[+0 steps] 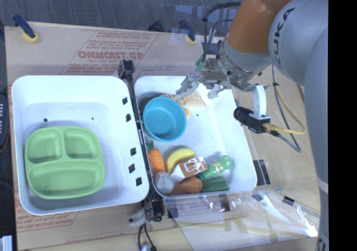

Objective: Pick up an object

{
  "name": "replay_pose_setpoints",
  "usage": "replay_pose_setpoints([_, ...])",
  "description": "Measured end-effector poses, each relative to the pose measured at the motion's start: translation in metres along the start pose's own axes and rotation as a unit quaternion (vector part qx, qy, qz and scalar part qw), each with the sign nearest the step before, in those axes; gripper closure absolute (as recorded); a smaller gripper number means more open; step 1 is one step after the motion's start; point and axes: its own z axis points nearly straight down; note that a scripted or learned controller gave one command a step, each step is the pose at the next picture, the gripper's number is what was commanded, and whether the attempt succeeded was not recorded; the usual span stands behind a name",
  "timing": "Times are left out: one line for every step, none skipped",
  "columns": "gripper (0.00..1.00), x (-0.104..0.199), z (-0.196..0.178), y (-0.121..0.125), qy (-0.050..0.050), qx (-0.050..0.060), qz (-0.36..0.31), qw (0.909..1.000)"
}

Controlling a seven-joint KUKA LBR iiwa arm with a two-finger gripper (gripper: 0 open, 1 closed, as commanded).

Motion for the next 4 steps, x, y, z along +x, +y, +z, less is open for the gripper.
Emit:
replay_pose_setpoints([0.00, 0.005, 0.119, -0.019, 0.000, 0.005, -0.072, 0.9974])
replay_pose_setpoints([0.00, -0.008, 0.178, -0.018, 0.001, -0.001, 0.032, 0.9995])
replay_pose_setpoints([1.00, -0.020, 0.161, -0.015, -0.010, -0.009, 0.035, 0.9993])
replay_pose_setpoints([0.00, -0.014, 0.166, -0.018, -0.006, -0.001, 0.030, 0.9995])
